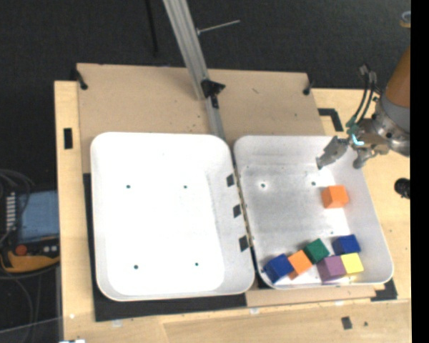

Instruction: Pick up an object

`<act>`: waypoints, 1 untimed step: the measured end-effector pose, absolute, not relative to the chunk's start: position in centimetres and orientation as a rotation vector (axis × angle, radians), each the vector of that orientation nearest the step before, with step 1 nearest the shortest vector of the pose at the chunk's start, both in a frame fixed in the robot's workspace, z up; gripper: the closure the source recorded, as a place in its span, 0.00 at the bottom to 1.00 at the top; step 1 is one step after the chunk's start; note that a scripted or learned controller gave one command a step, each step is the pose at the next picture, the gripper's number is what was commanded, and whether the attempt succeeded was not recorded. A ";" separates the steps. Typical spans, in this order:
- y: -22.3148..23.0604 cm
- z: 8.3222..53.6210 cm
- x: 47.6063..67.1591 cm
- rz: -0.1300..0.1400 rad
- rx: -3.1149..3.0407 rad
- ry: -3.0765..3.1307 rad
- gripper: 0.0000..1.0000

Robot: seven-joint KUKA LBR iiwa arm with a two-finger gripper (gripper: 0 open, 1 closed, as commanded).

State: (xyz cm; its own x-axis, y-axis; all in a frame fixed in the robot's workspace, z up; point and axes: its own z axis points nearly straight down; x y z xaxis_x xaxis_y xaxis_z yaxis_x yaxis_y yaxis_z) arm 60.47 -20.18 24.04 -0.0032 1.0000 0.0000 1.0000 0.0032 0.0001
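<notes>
While the arm [395, 98] reached in from the right, its hand [345, 151] hung over the upper right part of the right bin [286, 213], above and a little right of a lone orange cube [334, 196]. The two fingers were spread apart, one [329, 153] pointing down-left and the other [362, 157] nearer the bin's right rim, and nothing lay between them. The hand was apart from the orange cube, not touching it as far as could be seen.

The orange cube sat by itself on the bin floor, right of centre and well apart from the other blocks. Those were gathered along the bin's lower edge: a blue cube [277, 266] at the left, a second orange block [299, 262] just beside it, a green block [316, 250] up and right of that, then a purple block [332, 267] and a yellow block [352, 264] side by side, with another blue block [346, 245] just above the yellow one. Whether these neighbours touched could not be told for certain, though they sat very close.

The left bin [164, 213] lay beside the right one, their inner rims meeting down the middle. Both rested on the table [64, 191]. A metal rail [187, 41] slanted from the top of the view down to the bins' upper junction. A blue box [40, 216] with cables lay off the table's left side.
</notes>
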 end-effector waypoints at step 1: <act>-20.2 24.1 60.5 -0.001 2.215 2.225 0.00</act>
State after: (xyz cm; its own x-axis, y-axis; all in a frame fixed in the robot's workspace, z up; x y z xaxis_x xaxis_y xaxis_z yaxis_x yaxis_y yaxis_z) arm 60.49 -20.22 24.11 -0.0045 1.0000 -0.0017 1.0000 0.0045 0.0007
